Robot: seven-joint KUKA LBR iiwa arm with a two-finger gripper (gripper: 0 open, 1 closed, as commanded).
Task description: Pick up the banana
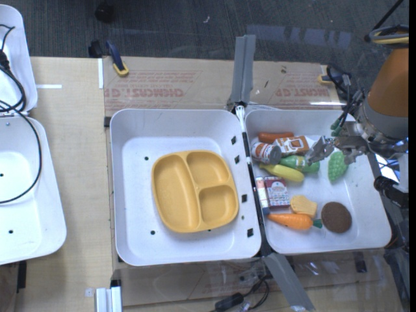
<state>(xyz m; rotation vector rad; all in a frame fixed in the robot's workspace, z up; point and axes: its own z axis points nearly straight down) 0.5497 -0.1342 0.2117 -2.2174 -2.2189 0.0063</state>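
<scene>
1. Banana (283, 172): lying in the right bin (370, 233), toward its left half, just below the small can (266, 152) and above the red-and-white carton (277, 193).
2. Long axis: slanted, upper-left to lower-right, with the right tip close against the green vegetable (305, 166).
3. Gripper (320, 150): hovering over the middle of the same bin, reaching in from the right; fingers look parted only slightly and appear to hold nothing, though too small to be sure.
4. Key relation: banana down and to the left of the gripper, near but not beneath it; a short shift left and toward the camera seems needed before any descent.
5. Likely approach: fingers set across the banana's narrow width, so turned roughly square to that slanted axis.
6. Crowding: can, orange box (294, 143) and green vegetable packed tight on the upper side, leaving little room for a finger there; the lower side toward the carton looks freer.
7. Elsewhere: carrot (290, 221), brown disc (337, 216) and green bumpy piece (337, 166) well clear of the grasp line; yellow divided plate (193, 190) in the left bin (130, 174), not involved.
</scene>
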